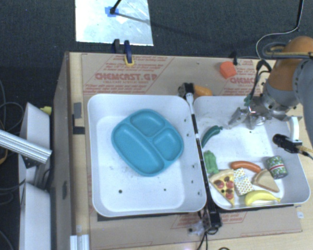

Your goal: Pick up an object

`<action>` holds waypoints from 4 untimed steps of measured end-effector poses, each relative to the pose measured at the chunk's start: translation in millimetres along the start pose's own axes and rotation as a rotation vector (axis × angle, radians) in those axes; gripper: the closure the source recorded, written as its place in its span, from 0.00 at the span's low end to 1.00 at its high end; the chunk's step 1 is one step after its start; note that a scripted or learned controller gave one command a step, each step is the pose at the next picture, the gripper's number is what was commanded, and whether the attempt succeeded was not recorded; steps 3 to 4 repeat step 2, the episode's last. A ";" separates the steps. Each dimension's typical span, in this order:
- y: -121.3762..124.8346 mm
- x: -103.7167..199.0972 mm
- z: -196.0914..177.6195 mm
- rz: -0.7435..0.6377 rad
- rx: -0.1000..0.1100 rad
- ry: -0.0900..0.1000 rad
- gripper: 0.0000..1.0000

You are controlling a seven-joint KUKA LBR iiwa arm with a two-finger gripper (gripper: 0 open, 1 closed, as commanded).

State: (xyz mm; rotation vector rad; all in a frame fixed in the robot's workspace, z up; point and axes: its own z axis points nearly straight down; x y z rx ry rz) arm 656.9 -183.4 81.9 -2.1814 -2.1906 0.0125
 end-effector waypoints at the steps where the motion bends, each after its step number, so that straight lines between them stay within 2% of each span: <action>1: 9.1 -1.5 -95.5 -0.001 -0.047 -0.032 0.00; 2: -77.7 -22.3 -35.0 0.003 -0.041 -0.031 0.00; 4: -77.7 -22.3 -35.0 0.003 -0.041 -0.031 0.00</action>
